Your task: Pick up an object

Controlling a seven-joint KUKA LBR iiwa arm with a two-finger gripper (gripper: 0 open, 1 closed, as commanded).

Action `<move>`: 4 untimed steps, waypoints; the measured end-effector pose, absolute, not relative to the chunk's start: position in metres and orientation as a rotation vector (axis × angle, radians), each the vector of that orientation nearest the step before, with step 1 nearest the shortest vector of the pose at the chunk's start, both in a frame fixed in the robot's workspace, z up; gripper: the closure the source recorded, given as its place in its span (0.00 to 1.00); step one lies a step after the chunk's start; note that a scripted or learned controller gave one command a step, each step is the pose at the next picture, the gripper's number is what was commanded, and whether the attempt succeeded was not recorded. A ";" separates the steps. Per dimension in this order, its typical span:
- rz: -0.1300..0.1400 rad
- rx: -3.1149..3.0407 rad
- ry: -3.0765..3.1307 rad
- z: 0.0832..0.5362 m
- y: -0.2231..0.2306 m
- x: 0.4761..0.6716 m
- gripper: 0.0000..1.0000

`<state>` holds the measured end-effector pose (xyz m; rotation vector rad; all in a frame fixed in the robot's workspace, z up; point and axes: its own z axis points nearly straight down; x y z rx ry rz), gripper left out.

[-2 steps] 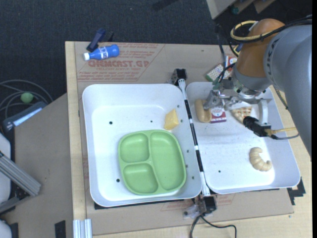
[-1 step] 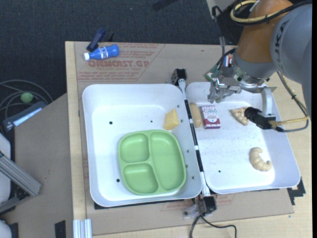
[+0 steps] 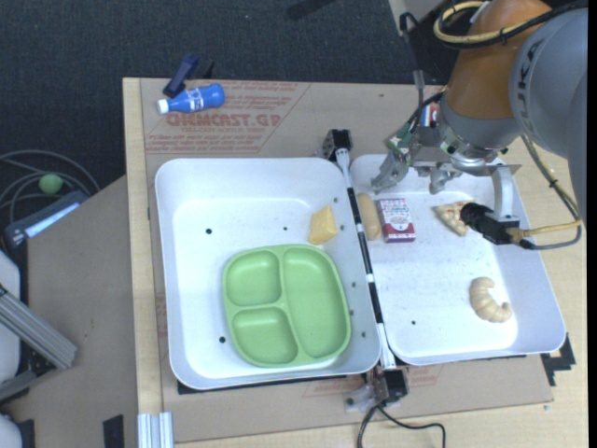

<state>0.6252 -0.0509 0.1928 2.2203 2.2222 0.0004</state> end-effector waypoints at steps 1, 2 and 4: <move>-0.002 2.223 2.222 0.139 -0.096 0.636 0.00; -0.002 2.223 2.222 0.088 -0.092 0.621 0.00; 0.002 2.220 2.223 0.200 -0.026 0.560 1.00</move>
